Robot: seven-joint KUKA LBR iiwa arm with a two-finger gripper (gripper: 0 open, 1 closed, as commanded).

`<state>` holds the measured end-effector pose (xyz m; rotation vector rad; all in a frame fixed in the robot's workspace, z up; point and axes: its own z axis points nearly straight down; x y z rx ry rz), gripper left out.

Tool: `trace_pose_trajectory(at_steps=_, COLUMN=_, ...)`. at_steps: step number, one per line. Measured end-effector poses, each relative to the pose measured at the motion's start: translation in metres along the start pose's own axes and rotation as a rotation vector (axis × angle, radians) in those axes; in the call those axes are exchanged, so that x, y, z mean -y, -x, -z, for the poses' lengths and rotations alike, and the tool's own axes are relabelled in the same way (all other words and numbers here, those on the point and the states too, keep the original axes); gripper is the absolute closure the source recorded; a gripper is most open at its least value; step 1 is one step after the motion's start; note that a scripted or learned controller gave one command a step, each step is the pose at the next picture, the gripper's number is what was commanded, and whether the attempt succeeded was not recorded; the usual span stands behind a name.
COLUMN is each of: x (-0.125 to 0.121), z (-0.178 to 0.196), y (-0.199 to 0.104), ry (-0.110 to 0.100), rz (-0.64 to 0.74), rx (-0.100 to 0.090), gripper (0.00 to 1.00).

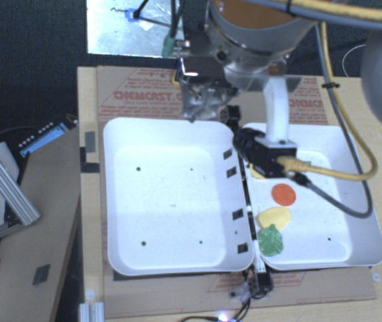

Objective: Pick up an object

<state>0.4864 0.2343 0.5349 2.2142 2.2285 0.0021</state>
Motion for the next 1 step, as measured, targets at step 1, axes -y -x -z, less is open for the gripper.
trace_pose_trajectory(at_steps=1, x=0.0000, z=0.0000, y=0.0000, ry=0.000, rz=0.000, rx=0.000, gripper=1.00)
